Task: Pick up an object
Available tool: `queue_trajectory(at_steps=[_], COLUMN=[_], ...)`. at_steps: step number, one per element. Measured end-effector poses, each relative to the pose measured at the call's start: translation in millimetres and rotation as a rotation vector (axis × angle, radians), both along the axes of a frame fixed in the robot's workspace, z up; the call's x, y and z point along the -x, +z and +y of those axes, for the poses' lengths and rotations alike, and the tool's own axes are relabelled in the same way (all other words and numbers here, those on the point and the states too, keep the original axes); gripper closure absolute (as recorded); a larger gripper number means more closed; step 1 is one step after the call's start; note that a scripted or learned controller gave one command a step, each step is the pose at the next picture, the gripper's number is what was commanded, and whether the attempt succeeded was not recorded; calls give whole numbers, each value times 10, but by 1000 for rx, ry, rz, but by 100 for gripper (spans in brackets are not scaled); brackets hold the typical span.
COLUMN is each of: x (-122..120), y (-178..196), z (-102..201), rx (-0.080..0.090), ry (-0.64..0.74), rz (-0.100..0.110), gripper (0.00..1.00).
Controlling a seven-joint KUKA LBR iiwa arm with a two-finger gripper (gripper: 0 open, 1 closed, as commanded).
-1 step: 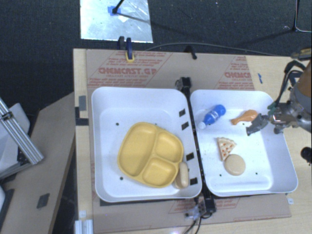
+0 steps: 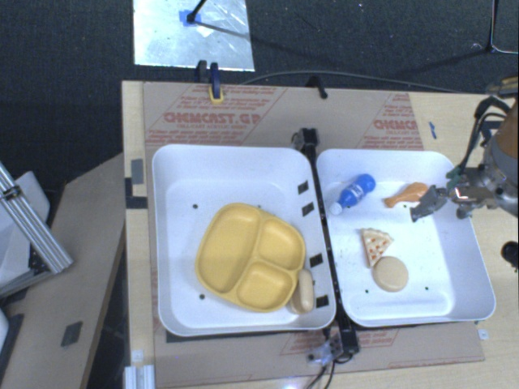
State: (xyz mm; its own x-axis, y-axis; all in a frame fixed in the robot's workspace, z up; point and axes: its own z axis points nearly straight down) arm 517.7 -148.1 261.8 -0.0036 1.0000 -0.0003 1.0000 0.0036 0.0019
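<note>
The right bin (image 2: 470, 286) holds a blue bottle (image 2: 354, 193) lying near its back left. An orange drumstick-shaped piece (image 2: 405, 194) lies beside the bottle, with a wedge of toy pizza (image 2: 375, 245) and a round tan bun (image 2: 391, 275) nearer the front. My gripper (image 2: 444, 208) hangs over the right bin's back right part, just right of the orange piece. It is open, with nothing between its fingers. Its left fingertip (image 2: 422, 211) is close to the orange piece's right end; I cannot tell whether they touch.
The left bin (image 2: 174, 217) holds a yellow divided plate (image 2: 251, 256) and a beige roll (image 2: 304, 291) at the plate's front right corner. A black divider (image 2: 320, 233) runs between the bins. The grey arm (image 2: 496, 173) comes in over the right rim.
</note>
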Motion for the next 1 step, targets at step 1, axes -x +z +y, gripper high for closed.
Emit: queue_trajectory(at_steps=[1], x=[27], y=[-615], z=[-44], rx=[-1], ry=[-2], rz=[5], gripper=[0])
